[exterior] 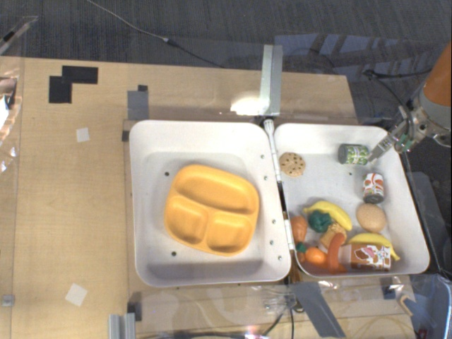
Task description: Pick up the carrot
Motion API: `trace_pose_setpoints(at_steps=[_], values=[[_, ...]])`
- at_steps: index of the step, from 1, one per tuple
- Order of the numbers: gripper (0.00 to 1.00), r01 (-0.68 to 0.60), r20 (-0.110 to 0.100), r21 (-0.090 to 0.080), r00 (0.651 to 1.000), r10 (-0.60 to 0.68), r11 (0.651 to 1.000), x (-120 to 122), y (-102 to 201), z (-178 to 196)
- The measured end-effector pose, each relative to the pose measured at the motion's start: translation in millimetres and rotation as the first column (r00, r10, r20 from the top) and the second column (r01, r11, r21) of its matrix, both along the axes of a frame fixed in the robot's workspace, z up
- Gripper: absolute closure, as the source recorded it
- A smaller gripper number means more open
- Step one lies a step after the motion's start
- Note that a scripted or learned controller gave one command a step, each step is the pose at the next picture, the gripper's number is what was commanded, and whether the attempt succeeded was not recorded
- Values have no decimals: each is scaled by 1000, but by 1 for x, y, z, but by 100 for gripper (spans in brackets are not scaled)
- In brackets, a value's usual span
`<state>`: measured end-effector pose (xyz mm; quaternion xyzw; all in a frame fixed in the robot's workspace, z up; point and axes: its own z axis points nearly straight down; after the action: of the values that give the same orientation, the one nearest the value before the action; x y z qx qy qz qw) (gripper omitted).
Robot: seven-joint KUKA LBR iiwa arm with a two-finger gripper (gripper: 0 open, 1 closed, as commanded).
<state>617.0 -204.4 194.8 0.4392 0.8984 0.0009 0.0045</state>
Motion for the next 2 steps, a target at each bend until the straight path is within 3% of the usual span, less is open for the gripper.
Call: trace_pose_setpoints(at_steps=[1,2], values=[[100,184,-2,2,983,-184,983,8,2,-23],[100,179,7,1,984,-179,984,50,0,44]])
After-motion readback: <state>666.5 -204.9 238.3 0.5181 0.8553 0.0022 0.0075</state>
